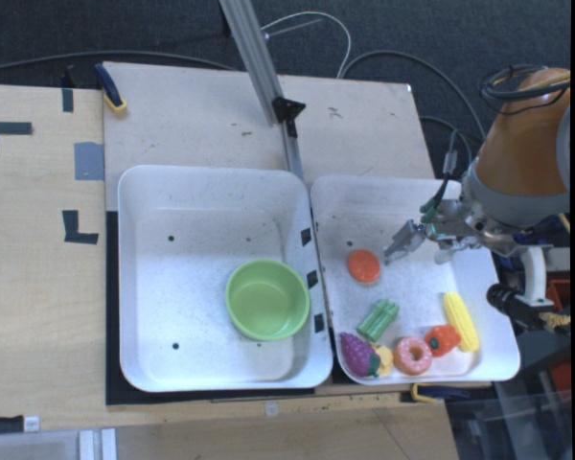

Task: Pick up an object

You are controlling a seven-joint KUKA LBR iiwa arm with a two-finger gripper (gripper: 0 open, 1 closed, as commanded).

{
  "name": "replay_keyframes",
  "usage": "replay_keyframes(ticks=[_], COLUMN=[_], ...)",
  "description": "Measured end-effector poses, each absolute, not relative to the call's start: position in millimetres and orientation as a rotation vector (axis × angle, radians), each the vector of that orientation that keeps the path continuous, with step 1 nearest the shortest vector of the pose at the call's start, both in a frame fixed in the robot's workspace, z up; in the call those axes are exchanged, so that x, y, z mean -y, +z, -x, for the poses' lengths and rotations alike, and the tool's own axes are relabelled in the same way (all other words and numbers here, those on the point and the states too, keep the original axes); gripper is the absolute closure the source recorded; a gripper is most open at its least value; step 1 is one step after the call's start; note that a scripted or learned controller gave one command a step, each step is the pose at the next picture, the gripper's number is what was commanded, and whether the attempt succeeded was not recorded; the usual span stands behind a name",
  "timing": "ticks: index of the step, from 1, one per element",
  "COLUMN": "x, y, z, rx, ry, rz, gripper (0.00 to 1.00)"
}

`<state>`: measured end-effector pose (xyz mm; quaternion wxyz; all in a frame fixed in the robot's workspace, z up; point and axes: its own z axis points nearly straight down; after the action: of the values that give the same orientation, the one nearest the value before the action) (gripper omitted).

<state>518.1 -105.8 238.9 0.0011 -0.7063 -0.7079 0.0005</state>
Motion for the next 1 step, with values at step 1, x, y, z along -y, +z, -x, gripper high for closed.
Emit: replay_keyframes(ticks=[1], x=[106.0], y=[239.0], z=[-518.1], rx=[2.222], ry=[0.001], rz=[2.218], gripper=[0.00])
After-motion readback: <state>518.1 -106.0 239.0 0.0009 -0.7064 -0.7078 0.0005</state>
